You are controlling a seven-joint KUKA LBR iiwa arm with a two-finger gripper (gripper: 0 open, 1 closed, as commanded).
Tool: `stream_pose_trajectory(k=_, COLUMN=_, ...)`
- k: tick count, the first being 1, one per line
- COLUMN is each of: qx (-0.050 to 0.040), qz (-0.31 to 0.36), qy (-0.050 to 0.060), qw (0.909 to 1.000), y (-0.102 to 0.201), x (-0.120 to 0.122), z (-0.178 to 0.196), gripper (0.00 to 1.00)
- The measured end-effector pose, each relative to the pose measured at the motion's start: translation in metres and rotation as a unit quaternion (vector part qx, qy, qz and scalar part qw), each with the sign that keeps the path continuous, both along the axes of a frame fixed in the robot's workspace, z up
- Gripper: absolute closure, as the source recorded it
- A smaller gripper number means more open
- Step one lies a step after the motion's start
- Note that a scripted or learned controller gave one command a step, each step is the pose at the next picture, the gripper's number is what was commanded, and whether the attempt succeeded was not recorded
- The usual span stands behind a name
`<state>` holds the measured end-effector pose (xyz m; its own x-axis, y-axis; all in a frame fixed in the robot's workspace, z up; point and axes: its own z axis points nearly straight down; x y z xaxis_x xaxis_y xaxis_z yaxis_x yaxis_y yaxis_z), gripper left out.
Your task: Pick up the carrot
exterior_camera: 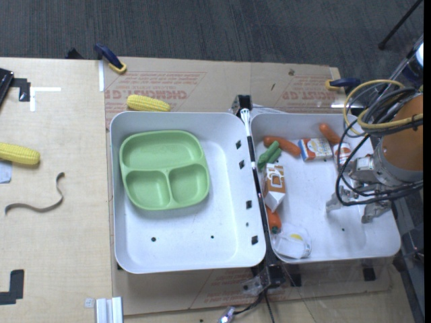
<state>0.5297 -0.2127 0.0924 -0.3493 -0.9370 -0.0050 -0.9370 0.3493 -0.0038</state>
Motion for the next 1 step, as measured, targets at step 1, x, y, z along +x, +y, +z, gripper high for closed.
stream_pose_trajectory(k=1, qx=0.0002, qz=-0.047, qy=0.002, qw=0.9989, y=0.0601, x=-0.0510, z=-0.0008, gripper=0.00)
